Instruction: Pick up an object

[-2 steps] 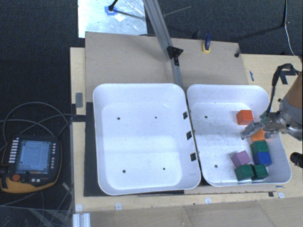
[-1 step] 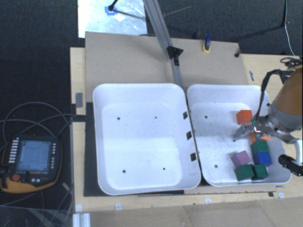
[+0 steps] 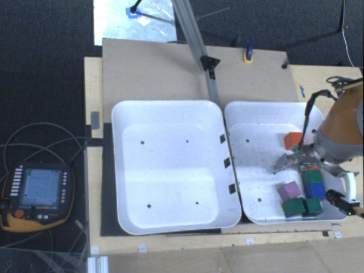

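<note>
Near edge of the table (image 3: 170,255): two white bins side by side, left bin (image 3: 170,169) and right bin (image 3: 256,152). Objects sit bunched in the right bin's near-right corner: a dark green block (image 3: 293,208) closest, another green block (image 3: 311,207) just beside it on the right, a blue block (image 3: 313,190) behind that, a teal-green block (image 3: 311,177) behind the blue one, and a pale purple block (image 3: 288,190) left of the blue. Claw (image 3: 287,162) hangs over the right bin just behind the purple block, grey fingers (image 3: 282,165) pointing left; can't tell if it's spread or clenched, nothing visibly between the fingers. Orange block (image 3: 293,140) sits farther back, near the claw, apart from the cluster. Arm (image 3: 341,127) comes in from the right, orange band above the wrist. Teach pendant (image 3: 37,195) lies on the floor off the table's left side, cable looped around it. Far side: a grey pole (image 3: 190,24) slants up past the bins, a yellow-and-blue clamp (image 3: 248,51) on the table's back edge.
</note>
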Tool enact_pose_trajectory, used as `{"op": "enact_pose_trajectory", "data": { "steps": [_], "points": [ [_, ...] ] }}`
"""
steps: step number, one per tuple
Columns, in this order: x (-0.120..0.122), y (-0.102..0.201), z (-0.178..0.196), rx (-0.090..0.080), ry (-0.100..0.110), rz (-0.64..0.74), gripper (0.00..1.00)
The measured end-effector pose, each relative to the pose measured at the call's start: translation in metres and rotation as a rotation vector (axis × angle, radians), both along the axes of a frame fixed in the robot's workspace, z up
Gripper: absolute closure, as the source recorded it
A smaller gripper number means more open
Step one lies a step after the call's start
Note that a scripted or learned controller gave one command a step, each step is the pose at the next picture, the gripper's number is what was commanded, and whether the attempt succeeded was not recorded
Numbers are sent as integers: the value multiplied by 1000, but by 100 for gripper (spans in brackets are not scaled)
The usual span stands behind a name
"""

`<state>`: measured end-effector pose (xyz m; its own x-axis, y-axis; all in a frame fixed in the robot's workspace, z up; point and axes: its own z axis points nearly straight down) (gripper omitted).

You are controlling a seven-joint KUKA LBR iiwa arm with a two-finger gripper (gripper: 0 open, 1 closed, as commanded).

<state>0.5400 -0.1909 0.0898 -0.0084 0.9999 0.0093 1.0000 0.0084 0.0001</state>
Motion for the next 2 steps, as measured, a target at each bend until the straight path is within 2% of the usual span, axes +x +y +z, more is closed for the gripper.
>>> {"op": "enact_pose_trajectory", "data": {
  "steps": [1, 2],
  "points": [
    [1, 0, 12, -1, -3, 1, 100],
    [8, -9, 70, -12, -7, -4, 100]
  ]
}}
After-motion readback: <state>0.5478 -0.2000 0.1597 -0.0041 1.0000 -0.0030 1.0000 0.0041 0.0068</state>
